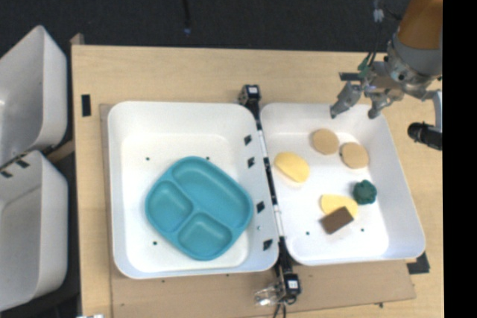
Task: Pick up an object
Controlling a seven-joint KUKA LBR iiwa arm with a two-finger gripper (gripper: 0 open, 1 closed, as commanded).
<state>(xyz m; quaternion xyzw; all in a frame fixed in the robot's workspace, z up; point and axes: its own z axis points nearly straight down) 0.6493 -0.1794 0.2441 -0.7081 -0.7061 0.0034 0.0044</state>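
Pincer [359, 105] spread, gripping nothing, above right bin's [399, 234] far edge; blue tray [197, 207] in left bin [119, 160]

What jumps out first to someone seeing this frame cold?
The blue divided tray in the left bin grabs the eye first. Next, the small food-like pieces in the right bin, among them a yellow piece and a green piece. The gripper hangs open over that bin's far edge, holding nothing.
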